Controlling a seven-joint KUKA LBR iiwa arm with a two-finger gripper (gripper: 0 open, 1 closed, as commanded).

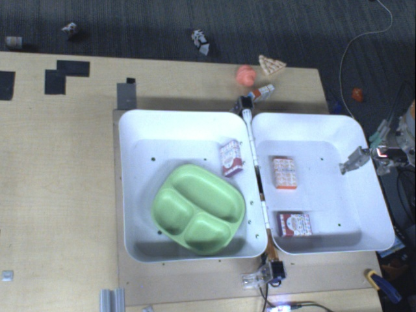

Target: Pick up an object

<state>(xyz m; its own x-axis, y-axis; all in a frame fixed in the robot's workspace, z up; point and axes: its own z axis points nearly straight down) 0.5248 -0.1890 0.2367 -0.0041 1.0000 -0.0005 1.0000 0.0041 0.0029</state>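
The left bin (136, 174) holds a green divided plate (198, 208) and, leaning at its right wall, a small red and white carton (231, 157). In the right bin (338, 132) a pale pink patterned packet (284, 173) lies near the middle, with a red and white box (294, 224) toward the front. My gripper (354, 160) reaches in from the right, just over that bin's right rim. It is apart from both packets and nothing shows in it.
An orange ball (245, 75), a wedge-shaped toy (272, 64) and a small tube (262, 93) lie on the bench behind the bins. Cables and clips sit at the bins' shared seam, front (270, 275) and back (246, 104).
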